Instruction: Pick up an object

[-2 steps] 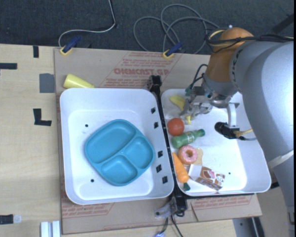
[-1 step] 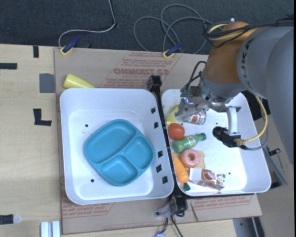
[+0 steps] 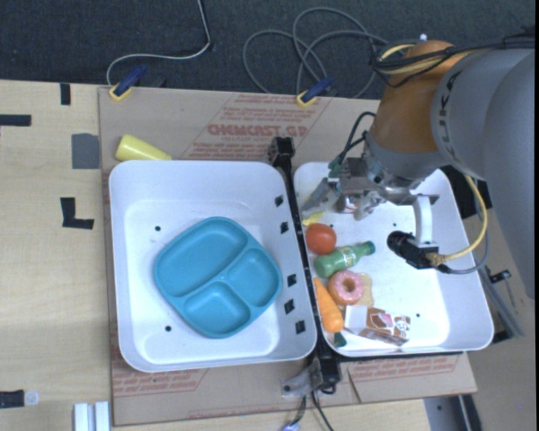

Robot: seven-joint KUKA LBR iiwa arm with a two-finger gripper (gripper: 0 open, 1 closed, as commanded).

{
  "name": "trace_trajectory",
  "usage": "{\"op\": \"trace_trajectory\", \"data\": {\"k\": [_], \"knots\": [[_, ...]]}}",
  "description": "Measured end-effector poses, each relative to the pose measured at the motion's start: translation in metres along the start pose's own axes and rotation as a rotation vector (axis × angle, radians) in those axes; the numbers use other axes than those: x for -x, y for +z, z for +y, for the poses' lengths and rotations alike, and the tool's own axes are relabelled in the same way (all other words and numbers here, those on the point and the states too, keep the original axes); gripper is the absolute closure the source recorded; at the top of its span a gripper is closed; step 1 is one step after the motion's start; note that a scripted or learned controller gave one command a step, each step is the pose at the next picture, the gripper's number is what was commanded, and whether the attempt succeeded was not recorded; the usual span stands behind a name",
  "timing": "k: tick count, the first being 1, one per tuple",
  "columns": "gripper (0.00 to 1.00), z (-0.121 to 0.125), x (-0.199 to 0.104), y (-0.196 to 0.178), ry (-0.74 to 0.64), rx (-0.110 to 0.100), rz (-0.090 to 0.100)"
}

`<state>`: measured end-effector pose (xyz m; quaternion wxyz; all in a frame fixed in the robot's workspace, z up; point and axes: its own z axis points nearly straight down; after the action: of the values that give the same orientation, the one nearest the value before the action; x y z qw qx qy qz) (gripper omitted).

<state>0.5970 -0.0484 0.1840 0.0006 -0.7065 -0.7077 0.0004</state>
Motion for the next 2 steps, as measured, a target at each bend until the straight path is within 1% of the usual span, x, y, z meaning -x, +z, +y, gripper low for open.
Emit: {"op": "trace_trajectory", "data": {"k": [1, 2], "knots": [[0.0, 0.032, 0.046, 0.026, 0.001, -0.001, -0.001], [0.0, 0.069, 0.07, 0.072, 0.0, 0.029, -0.013]]}}
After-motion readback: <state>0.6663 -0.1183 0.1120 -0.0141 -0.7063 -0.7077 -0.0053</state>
